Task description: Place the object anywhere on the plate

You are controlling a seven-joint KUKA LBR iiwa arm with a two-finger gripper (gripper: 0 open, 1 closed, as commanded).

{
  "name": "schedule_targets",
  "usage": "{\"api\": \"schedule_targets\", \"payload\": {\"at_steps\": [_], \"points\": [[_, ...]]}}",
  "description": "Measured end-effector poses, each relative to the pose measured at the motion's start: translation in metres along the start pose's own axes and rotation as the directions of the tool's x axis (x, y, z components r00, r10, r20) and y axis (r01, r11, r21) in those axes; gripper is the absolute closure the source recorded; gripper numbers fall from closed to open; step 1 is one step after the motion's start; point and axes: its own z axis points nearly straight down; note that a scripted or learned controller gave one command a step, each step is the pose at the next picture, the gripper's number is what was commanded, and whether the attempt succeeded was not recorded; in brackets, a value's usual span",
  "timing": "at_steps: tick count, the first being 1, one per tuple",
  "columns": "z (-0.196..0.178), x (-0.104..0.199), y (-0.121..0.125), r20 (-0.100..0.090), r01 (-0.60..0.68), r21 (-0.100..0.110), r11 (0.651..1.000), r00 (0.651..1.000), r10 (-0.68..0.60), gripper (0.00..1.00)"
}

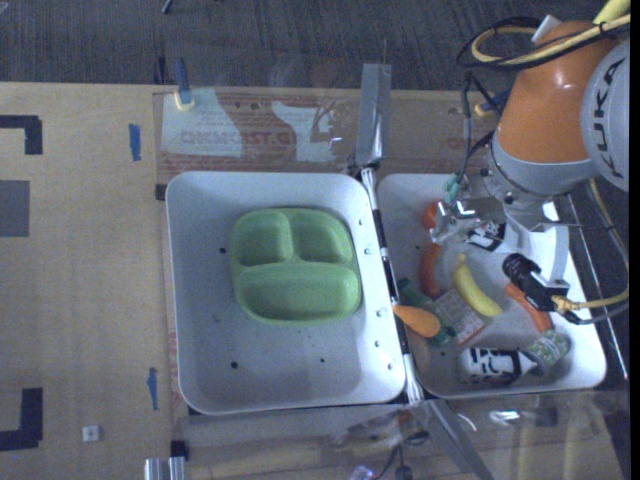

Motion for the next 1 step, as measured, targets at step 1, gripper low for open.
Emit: {"api": "schedule_targets", "payload": {"at_steps": [1], "points": [[0.1146, -0.0683, -0.0514, -0.001, -0.084, 0.001, 0.996, 0.996, 0.084, 1.0]]}}
